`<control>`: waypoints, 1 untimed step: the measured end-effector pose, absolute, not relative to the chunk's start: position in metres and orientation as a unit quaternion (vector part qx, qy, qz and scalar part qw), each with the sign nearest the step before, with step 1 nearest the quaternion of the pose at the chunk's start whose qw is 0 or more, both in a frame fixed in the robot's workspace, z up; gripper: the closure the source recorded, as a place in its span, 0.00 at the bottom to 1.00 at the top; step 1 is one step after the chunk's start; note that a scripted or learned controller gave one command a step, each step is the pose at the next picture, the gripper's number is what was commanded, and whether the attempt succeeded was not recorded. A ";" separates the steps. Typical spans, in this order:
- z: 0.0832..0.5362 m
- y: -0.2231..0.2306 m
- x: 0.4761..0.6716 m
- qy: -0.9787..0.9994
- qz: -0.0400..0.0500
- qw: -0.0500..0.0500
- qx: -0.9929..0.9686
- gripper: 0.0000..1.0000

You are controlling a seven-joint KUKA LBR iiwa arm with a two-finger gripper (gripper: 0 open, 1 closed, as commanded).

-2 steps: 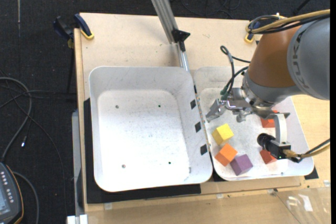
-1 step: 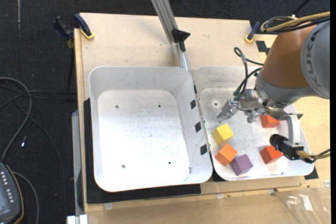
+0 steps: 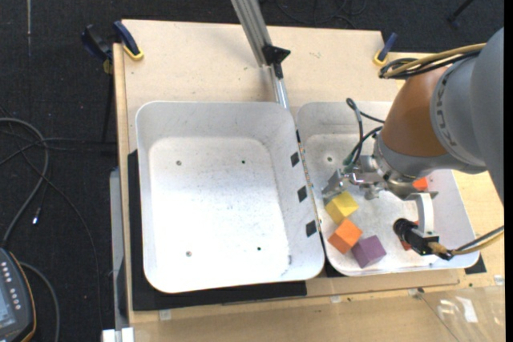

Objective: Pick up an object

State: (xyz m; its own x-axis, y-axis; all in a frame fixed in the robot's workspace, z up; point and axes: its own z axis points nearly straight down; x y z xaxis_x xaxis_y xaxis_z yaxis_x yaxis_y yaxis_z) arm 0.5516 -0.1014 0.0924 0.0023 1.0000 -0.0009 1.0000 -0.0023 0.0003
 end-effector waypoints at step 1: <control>0.097 -0.108 0.506 0.706 0.002 0.002 0.709 0.00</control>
